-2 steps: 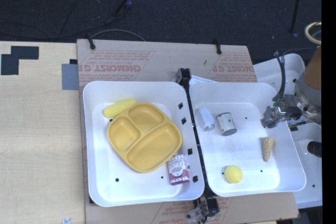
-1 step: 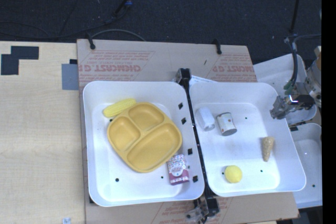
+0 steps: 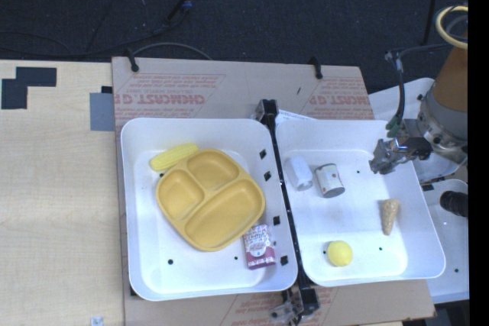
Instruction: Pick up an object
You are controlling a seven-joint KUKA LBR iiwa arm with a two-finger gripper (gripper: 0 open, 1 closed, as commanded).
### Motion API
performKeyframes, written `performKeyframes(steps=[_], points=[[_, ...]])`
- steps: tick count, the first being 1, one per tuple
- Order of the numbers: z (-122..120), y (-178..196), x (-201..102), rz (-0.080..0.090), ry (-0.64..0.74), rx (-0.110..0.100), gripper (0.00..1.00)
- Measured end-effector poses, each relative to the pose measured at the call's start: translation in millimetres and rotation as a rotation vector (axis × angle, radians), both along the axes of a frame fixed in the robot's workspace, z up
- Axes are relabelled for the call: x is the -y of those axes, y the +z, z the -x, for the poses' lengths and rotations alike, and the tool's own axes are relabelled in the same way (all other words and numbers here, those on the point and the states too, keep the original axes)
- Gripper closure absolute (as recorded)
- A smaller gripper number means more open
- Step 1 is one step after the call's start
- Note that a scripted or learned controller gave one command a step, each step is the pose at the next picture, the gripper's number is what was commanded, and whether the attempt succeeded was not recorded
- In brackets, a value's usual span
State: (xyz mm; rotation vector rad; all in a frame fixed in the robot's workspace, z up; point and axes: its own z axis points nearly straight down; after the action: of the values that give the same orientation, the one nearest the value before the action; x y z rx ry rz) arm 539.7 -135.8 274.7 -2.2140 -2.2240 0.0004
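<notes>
The right bin (image 3: 359, 271) holds a silver can (image 3: 330, 180) on its side, a pale cylinder (image 3: 299, 172) beside it, a yellow lemon (image 3: 339, 253) near the front, and a tan cone (image 3: 390, 216) at the right. My gripper (image 3: 384, 157) hangs over the right bin's far right part, above and behind the cone, with nothing visible between its fingers. The left bin (image 3: 145, 256) holds a yellow divided plate (image 3: 209, 198), a yellow corn cob (image 3: 173, 156) behind it, and a small red packet (image 3: 259, 246) by the front right.
A black divider (image 3: 276, 187) runs between the two bins. Cardboard (image 3: 229, 91) lies under and behind the bins. The arm's grey body with its orange band (image 3: 452, 80) stands at the right edge. A wooden bench top (image 3: 53, 202) spreads to the left.
</notes>
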Motion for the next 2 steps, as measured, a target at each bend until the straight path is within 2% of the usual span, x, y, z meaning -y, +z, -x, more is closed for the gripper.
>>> performKeyframes(steps=[2], points=[[-13, -7, -98, 0.001, -0.001, -0.002, 1.0]])
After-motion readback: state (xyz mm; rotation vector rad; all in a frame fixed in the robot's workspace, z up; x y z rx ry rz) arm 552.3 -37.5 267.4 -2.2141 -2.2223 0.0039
